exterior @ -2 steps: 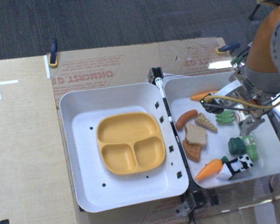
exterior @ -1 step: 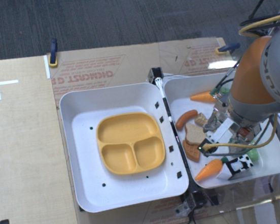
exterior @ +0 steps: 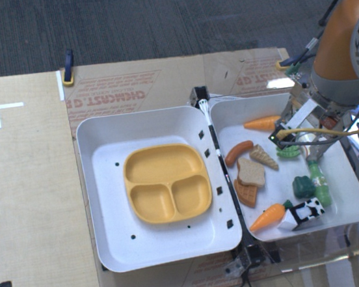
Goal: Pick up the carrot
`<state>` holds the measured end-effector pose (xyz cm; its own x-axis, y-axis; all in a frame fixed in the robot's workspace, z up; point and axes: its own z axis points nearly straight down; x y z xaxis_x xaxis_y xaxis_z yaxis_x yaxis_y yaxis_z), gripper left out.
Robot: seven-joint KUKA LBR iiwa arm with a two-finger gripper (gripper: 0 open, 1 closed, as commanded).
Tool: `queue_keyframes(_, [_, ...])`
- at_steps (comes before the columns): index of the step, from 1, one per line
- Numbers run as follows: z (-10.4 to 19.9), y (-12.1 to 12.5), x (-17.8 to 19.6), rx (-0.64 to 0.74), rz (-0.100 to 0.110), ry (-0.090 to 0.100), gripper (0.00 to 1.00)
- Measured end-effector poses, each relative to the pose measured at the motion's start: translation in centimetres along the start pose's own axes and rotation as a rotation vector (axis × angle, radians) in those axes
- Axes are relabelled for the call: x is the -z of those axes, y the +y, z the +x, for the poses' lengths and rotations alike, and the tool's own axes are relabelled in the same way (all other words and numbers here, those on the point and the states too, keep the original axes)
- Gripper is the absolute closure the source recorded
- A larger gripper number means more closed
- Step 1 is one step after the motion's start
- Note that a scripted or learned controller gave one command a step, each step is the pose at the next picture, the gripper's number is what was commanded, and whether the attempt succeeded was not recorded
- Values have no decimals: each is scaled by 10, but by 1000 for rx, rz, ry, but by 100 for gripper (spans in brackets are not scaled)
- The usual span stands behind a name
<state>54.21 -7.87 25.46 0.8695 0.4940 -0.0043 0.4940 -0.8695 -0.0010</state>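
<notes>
the pincer (exterior: 311, 140) hangs low over the upper right part of the right bin (exterior: 276, 182), at the right of the frame. the wrist covers it from above, so i cannot tell whether it is spread or pressed together, and nothing shows pinched in it.

just left of it lies a green leaf (exterior: 289, 152). a little further up and left is the upper carrot (exterior: 262, 123), lying flat near the bin's top wall with its tip toward the left. this looks like the nearer target, and the low stance beside it suits a short reach.

lower down come a broccoli (exterior: 303, 187) and a green bottle (exterior: 320, 186), close together. left of the pincer a wedge (exterior: 265, 158), a sausage (exterior: 238, 152), bread (exterior: 251, 173) and a waffle (exterior: 246, 192) crowd the bin's left side.

the lower carrot (exterior: 268, 216) lies at the bottom edge, tip pointing left, its green end touching a black and white toy (exterior: 306, 210), which makes a grab there awkward.

the left bin (exterior: 106, 182) holds a yellow plate (exterior: 162, 161). both bins rest on card on the table (exterior: 31, 211).
</notes>
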Motion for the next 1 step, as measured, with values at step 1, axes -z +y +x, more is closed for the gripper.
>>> queue_keyframes(1, [-51,-42,-49,21,4,-3,0])
